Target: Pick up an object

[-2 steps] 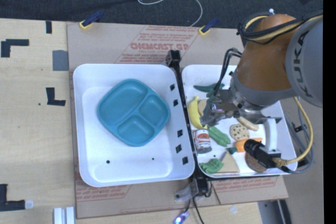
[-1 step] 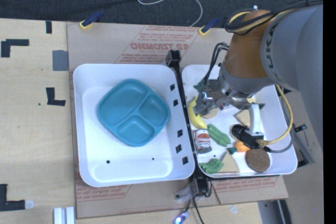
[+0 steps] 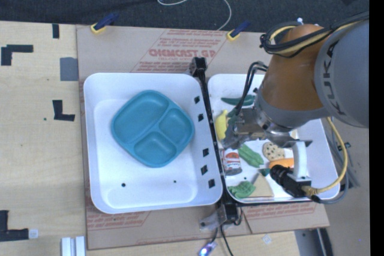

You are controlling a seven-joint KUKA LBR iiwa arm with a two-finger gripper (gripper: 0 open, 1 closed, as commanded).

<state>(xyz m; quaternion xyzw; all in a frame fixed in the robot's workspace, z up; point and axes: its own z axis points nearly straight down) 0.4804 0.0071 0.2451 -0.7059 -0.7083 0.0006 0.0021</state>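
Two shallow white bins (image 3: 96, 129) sit side by side on cardboard. At nine o'clock lies a blue divided plastic plate (image 3: 152, 127). The gripper (image 3: 240, 136) hovers at three o'clock over small toy foods (image 3: 251, 157), its grip hidden.

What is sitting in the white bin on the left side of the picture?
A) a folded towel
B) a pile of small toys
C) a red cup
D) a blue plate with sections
D: the left bin holds a blue divided plate, lying flat with three compartments showing.

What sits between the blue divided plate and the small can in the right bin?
In the camera view, bare white floor of the left bin, then the black divider between the bins, separate the blue divided plastic plate from the small can.
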